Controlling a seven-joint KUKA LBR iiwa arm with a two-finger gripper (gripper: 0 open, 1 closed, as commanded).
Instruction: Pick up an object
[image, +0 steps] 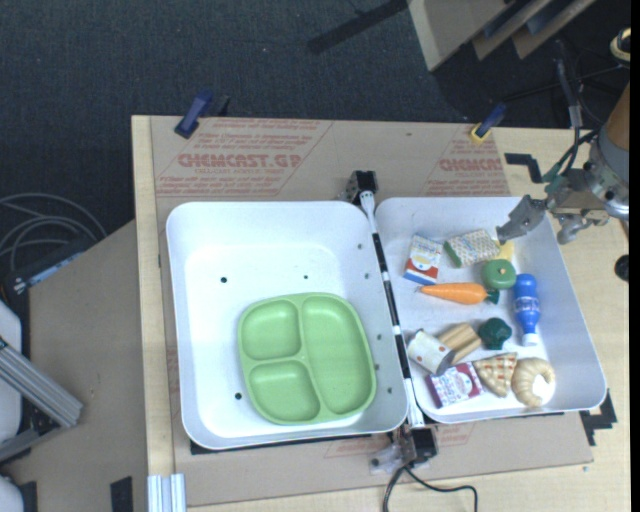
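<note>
My gripper (546, 222) hangs over the far right corner of the right bin (580, 340), its two fingers spread open with nothing between them. Just to its left in the bin lie a pale green and yellow box (472, 246) and a small red and white carton (424, 258). Below those are a green round piece (497, 275), an orange carrot (455, 293) and a blue bottle (526, 303). Nearer the front lie a dark green piece (494, 332), a bread roll (460, 340), a white cup (427, 352), a red packet (455, 385), a pizza slice (497, 372) and a croissant (533, 382).
The left bin (200, 300) holds a green divided plate (305, 357). A black clamp (362, 184) sits at the far end of the seam between the bins. Blue (195, 115) and yellow-blue (488, 123) clips hold the cardboard base at the back.
</note>
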